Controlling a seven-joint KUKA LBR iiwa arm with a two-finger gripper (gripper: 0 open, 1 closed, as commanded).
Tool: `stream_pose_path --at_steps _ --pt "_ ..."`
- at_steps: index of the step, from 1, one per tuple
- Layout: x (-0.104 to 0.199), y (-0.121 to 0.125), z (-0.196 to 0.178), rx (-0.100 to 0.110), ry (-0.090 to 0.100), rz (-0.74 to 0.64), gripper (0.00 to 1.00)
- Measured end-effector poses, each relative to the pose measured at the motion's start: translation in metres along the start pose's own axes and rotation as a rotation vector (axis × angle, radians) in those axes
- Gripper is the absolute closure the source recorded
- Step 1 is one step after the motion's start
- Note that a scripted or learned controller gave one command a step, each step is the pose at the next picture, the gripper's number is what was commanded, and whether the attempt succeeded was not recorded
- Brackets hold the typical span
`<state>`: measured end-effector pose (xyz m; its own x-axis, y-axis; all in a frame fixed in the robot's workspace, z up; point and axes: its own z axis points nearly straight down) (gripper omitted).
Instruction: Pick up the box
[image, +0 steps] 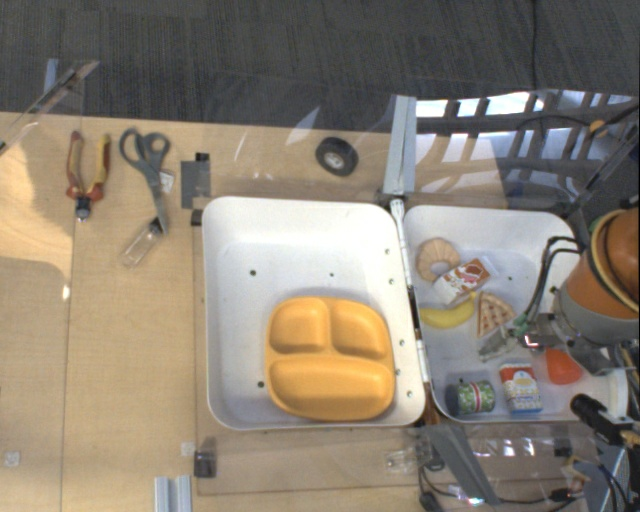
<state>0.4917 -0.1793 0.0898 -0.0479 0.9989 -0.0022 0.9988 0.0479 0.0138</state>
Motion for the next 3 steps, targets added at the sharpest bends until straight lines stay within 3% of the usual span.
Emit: stream_pose_path --at_steps 1,2,3 --pt "-0.002 0.004 -0.013 -0.012 -0.009 -0.001 1.0" --pt "-0.002 0.004 -0.012 -0.012 -0.008 -0.001 0.0" --pt "0.006 0.0 0.0 -0.001 -0.004 -0.069 0.0"
